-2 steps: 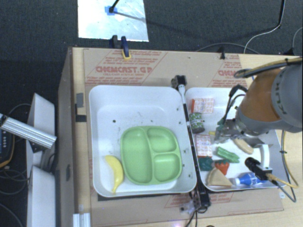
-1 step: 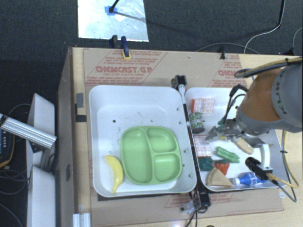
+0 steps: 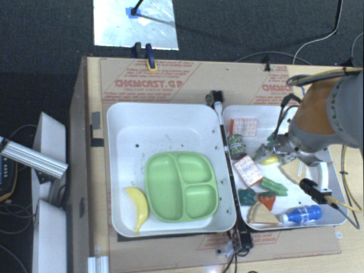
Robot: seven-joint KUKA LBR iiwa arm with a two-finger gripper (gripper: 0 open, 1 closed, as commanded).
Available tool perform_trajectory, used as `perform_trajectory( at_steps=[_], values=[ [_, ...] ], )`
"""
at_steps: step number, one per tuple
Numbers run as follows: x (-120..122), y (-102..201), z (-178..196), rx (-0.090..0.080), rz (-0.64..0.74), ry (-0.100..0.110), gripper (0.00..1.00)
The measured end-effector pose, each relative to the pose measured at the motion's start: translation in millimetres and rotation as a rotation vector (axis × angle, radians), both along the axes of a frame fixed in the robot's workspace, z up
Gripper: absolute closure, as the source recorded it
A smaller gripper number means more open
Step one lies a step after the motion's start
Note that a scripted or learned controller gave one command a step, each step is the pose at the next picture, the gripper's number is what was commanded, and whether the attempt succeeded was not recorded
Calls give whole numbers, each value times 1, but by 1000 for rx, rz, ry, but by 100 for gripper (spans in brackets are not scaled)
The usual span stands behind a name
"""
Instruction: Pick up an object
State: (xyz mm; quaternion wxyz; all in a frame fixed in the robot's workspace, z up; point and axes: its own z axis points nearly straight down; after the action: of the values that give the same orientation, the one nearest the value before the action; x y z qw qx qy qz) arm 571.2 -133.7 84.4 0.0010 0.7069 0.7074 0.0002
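Objects for picking lie in the right bin (image 3: 341, 223) on your table (image 3: 187, 78), and you can place them all against the green divided plate (image 3: 182, 185), which sits in the left bin (image 3: 122, 124) with a yellow banana (image 3: 138, 207) touching its left lower edge. To the right of the plate, past the wall shared by the two bins, you see a red-and-white packet (image 3: 248, 170) lying flat, with a dark printed packet (image 3: 236, 145) just above it and a pale box with red marks (image 3: 245, 126) higher still, near the bin's far wall. Below the red-and-white packet sit a dark teal piece (image 3: 247, 196), a small red piece (image 3: 267, 201) beside it, and a green pepper-like object (image 3: 274, 186) slightly higher and further right. A tan wedge (image 3: 261, 215) lies by the near wall, and a blue bottle with a white cap (image 3: 300, 214) lies on its side to the right of that. Your arm (image 3: 324, 115) comes in well right of the plate, and the hand (image 3: 272, 151) hangs low over the bin, right over a small yellow object (image 3: 271, 160) and just right of the red-and-white packet. You cannot tell whether the hand is released or clenched, nor whether it touches the yellow object.
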Motion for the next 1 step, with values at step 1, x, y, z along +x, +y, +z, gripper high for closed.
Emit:
perform_trajectory(
  at_steps=[1],
  values=[
    [21,-16,1,0,2,-1,0]
  ],
)
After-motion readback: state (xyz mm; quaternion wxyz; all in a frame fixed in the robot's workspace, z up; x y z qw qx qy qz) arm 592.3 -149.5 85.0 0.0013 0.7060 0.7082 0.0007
